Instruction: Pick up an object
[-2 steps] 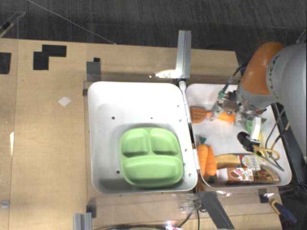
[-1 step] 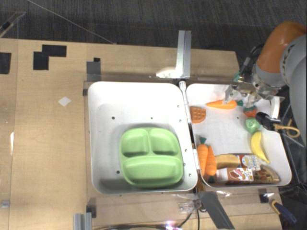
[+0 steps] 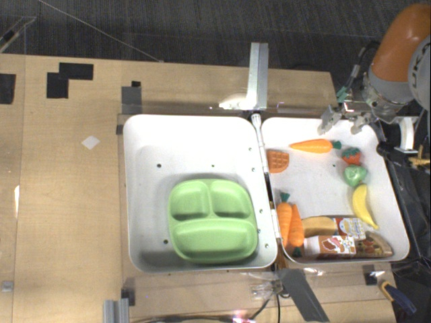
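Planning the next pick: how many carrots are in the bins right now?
2. One carrot lies flat near the right bin's far edge, below the claw. Another carrot sits at the near left corner beside the divider. More may hide under the packaged items.

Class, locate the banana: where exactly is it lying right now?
The banana lies in the right-hand bin, near its right wall, just below the green vegetable and above the bottle.

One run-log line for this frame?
claw: above right bin's far edge | holding: nothing seen | nearest: carrot | pick: not yet done
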Robot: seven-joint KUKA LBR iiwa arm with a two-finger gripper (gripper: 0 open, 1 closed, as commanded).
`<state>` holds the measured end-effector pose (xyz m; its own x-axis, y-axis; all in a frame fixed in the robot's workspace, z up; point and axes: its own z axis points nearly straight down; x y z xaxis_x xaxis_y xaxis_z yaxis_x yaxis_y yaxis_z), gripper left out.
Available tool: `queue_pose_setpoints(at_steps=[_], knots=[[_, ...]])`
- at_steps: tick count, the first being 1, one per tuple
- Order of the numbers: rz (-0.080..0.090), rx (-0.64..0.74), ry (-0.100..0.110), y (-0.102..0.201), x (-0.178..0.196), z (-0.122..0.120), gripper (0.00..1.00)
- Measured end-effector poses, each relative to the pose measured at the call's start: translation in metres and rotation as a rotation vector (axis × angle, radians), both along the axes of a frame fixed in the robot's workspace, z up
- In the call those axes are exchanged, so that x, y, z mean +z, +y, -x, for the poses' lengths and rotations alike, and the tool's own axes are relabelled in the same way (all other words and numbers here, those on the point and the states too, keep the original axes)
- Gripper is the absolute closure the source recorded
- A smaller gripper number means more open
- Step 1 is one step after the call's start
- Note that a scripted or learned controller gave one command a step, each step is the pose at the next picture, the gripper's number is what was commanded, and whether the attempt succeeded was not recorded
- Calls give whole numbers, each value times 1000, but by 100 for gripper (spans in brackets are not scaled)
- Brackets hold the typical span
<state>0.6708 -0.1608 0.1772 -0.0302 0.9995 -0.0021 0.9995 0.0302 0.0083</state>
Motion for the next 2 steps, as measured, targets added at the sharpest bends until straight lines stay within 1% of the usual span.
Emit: queue_pose_setpoints(at_steps=[1, 2], knots=[[2, 50, -28, -32, -60, 31, 0], [-3, -113, -3, 30, -88, 22, 0]])
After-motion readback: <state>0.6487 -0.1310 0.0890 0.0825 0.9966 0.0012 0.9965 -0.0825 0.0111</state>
